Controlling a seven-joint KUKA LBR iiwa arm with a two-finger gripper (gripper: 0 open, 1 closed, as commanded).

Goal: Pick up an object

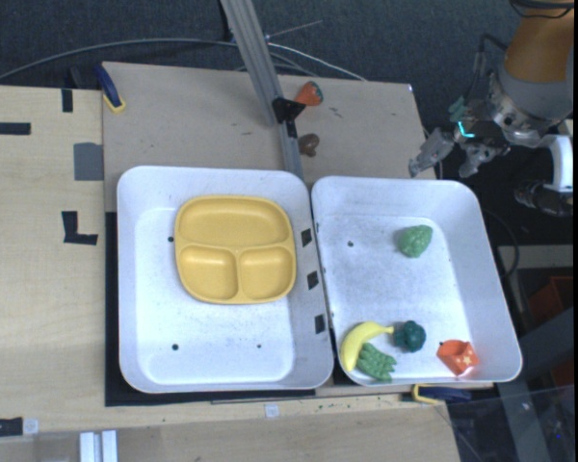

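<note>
Left bin (140, 258): white and shallow, well to the left of the fingers and lower in the view; it touches the right bin along 1 shared edge
Yellow plate (236, 248): a tray of 3 compartments lying flat in the upper half of the left bin; well apart from the fingers
Right bin (366, 277): white and shallow; its upper right corner lies just below the fingers
Banana (358, 339): yellow and curved, at the near edge of the right bin; far below the fingers and to their left
Green ridged piece (376, 362): touching the banana's lower side, at the bin's near rim
Dark green lump (409, 335): just beside the banana's tip, on its right
Light green lump (414, 241): alone in the upper part of the right bin; of the 5 objects the nearest to the fingers, below them and slightly left
Gripper (450, 155): outside the bin, above its upper right corner, over the bench; its 2 grey fingers (427, 154) stand apart, nothing between them
Orange piece (457, 356): in the near right corner of the right bin, almost straight below the fingers and well apart
</note>
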